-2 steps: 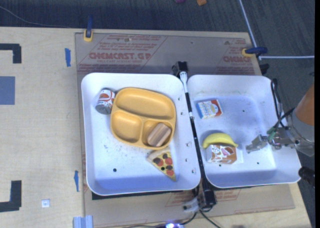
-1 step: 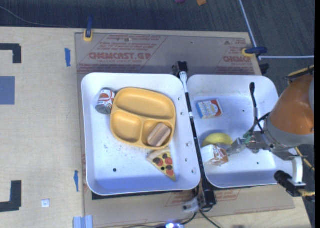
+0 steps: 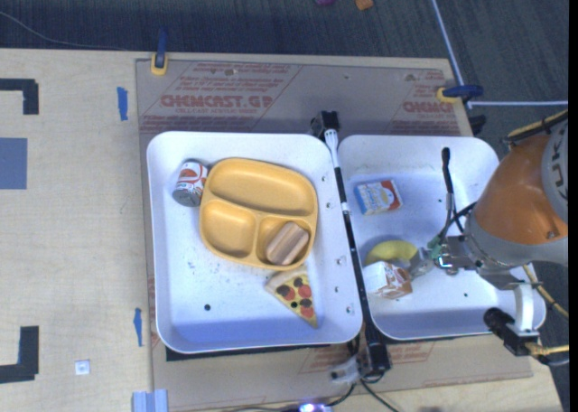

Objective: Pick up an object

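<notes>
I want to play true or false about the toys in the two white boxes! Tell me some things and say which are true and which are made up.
1. The yellow tray sits in the left bin. True.
2. The hot dog lies in one of the tray's compartments. True.
3. The pizza slice is in the right bin. False: it lies in the left bin, just below the tray.
4. The can lies inside the tray. False: it lies beside the tray's upper left corner, on the bin floor.
5. The small blue and white carton is in the right bin. True.
</notes>
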You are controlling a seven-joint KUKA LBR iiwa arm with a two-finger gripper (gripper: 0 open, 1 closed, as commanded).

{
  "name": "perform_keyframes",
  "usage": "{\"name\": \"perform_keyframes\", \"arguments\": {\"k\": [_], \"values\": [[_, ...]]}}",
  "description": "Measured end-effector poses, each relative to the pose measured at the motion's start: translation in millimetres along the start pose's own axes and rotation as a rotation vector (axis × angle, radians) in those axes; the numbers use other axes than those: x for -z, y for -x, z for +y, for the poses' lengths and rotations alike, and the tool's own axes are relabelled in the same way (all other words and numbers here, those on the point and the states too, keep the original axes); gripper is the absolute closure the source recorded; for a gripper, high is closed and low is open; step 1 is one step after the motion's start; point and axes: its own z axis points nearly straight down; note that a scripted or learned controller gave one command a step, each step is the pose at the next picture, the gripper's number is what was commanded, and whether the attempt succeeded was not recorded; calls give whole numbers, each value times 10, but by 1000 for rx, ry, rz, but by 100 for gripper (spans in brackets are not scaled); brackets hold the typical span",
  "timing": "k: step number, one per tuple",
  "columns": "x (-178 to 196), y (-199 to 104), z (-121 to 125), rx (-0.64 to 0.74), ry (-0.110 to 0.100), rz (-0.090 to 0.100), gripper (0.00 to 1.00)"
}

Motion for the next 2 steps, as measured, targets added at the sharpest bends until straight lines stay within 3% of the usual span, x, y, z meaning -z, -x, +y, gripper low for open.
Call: {"name": "perform_keyframes", "arguments": {"k": [2], "values": [[6, -86, 1, -7, 5, -9, 0]]}}
